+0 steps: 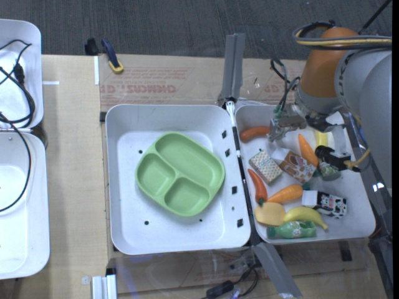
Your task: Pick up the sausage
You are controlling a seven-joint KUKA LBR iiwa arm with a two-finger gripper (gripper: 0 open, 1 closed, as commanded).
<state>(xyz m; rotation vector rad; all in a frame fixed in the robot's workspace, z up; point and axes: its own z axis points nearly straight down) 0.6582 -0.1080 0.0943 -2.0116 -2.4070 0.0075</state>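
green plate [180, 174]: matt plastic | bins [118, 185]: smooth white plastic

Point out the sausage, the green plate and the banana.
sausage [254, 132]: camera view, middle of its length.
green plate [163, 152]: camera view, upper compartment floor.
banana [304, 215]: camera view, middle of its curve.

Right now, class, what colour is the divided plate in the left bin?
Light green; the divided plate shows best in the camera view.

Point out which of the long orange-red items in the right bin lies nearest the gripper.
The sausage at the bin's top left, just left of the gripper. The chili and the two carrots lie farther down.
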